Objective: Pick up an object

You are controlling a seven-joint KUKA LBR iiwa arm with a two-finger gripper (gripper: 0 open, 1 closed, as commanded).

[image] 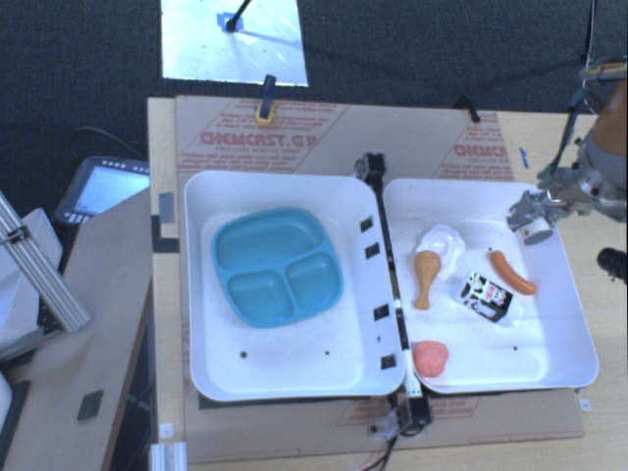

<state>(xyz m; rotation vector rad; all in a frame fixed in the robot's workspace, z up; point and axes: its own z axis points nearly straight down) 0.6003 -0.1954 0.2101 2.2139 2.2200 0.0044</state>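
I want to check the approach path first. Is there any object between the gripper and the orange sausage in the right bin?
Nothing visible does. The gripper is near the right bin's far right edge, and the orange sausage lies just below it in the view, with bare white floor between them. The black-and-white packet sits beyond the sausage.

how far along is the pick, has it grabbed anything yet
Nothing looks picked yet. The gripper sits over the right bin's far right edge with nothing visible between its fingers. The sausage, drumstick, black-and-white packet and pink ball all lie in that bin. Descent, grasp and lift remain.
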